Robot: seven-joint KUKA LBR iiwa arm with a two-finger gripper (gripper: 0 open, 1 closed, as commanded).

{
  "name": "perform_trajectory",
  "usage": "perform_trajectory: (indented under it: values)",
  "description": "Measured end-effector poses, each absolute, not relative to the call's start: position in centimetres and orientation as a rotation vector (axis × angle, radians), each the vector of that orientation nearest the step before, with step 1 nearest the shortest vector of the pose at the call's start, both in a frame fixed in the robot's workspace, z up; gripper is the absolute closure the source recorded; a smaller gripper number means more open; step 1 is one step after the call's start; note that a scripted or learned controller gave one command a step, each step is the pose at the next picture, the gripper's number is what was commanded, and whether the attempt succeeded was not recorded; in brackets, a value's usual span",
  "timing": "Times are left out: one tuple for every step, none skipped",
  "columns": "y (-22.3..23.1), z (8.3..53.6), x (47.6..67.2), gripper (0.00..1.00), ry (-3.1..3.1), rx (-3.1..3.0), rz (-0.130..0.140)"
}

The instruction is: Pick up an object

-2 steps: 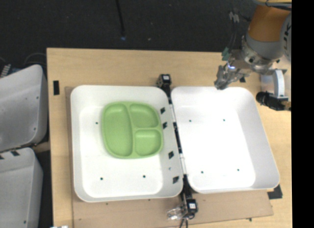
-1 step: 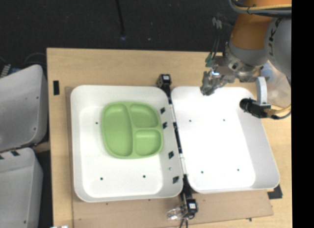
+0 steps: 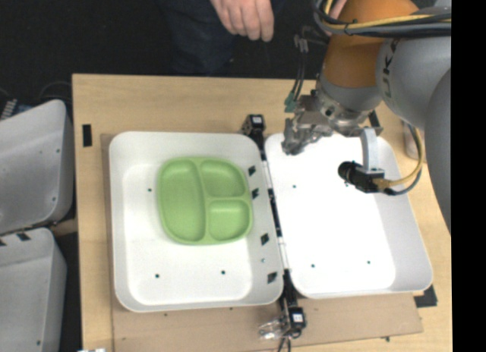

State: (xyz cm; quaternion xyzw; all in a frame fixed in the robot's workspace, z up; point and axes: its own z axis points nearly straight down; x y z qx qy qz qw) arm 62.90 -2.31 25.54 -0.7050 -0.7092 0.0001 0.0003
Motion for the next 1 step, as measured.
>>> perform_trajectory:
  values:
    - [3.31,25.43,63.51,1.0,-2.232,-2.215,-0.004]
